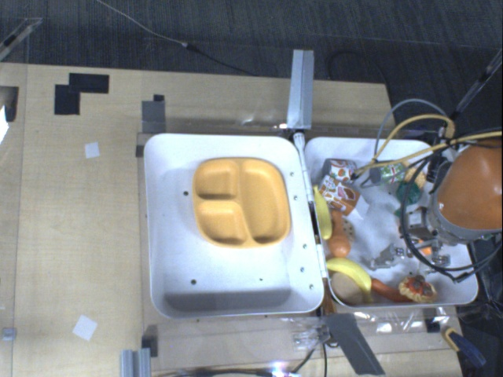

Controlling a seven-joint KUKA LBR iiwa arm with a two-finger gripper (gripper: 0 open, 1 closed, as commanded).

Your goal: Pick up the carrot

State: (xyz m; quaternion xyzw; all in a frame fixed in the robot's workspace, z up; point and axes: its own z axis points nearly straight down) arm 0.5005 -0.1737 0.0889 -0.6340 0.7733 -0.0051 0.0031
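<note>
robotics lab, wooden bench (71,234), two white bins (161,234), cabled arm (471,191)

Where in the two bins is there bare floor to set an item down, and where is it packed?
The left bin has bare floor all around the yellow divided plate, widest along its near edge and left side. The right bin is crowded: snack packet, banana, carrot and the arm with its cables cover most of it.
</note>
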